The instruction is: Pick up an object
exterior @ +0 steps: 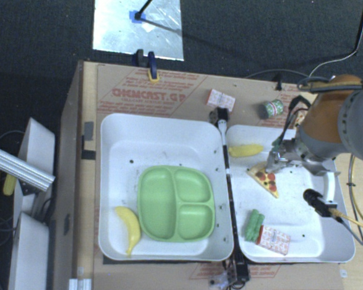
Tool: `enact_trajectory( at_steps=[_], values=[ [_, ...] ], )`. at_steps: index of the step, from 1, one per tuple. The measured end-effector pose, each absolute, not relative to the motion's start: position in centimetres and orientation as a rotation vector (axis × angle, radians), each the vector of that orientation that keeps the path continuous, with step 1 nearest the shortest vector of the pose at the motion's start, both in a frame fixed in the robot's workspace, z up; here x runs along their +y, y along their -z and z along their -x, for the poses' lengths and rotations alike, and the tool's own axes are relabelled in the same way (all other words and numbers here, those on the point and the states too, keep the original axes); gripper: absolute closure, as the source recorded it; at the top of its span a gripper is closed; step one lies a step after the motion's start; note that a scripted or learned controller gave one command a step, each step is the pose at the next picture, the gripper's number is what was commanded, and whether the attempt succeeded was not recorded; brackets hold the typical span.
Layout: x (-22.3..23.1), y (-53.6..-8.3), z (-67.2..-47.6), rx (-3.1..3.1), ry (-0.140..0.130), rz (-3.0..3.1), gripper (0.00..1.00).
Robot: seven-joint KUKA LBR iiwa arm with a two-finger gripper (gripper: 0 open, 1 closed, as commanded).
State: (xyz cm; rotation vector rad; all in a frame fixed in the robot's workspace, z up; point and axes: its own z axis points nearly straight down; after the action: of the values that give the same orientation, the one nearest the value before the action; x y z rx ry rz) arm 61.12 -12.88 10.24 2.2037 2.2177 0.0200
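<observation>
Beneath end effector (275,164): triangular pizza slice (264,180)

The arm (357,119) is a thick, rounded grey tube with a smooth matte shell, seen past the right rim of the right-hand shallow white plastic bin (341,248). Next to that grey section sits a broad orange band (323,120), bulbous and glossy (almost pumpkin-shaped). Below the band, over the bin's inside, the wrist narrows into a pale metallic block, and from it comes the hand (273,164), small, silvery and angular. Thin dark cables loop around the orange band on the side toward the bin's far rim.
</observation>
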Motion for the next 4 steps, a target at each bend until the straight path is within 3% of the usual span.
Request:
enact_trajectory(
  at_steps=[1, 2, 3, 4],
  values=[
    [-16.6, -15.2, -52.3, 2.221, -0.001, -2.219, 1.0],
    [-16.6, -15.2, -52.3, 2.222, -0.002, -2.219, 0.0],
    [-12.5, -9.2, -57.9, 2.226, -0.001, -2.218, 0.0],
    [-12.0, -8.5, -61.8, 2.225, -0.003, -2.216, 0.0]
  ],
)
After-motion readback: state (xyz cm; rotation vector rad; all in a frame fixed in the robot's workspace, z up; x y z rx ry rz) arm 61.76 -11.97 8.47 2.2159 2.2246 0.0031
